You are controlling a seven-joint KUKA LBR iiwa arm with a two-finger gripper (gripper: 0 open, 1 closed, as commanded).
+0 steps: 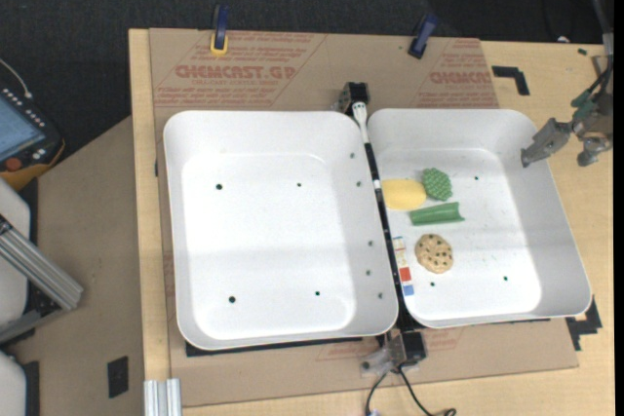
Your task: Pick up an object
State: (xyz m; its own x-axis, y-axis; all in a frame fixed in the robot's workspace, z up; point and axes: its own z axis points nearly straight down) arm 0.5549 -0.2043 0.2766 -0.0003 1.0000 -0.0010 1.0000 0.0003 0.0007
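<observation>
Several small objects lie in the right bin (507, 239), near its left wall: a yellow lump (403, 194), a green bumpy round piece (437, 181), a green stick (434, 214) and a chocolate-chip cookie (434, 254). My gripper (564, 149) hangs over the bin's far right rim, well to the right of the objects. Its two fingers are spread apart, open, with nothing between them.
The left bin (263, 229) sits beside the right one, their walls touching at the middle. A small red and blue tag (406, 278) lies by the divider. Both bins rest on a cardboard sheet (292, 63) held by blue clamps (220, 29).
</observation>
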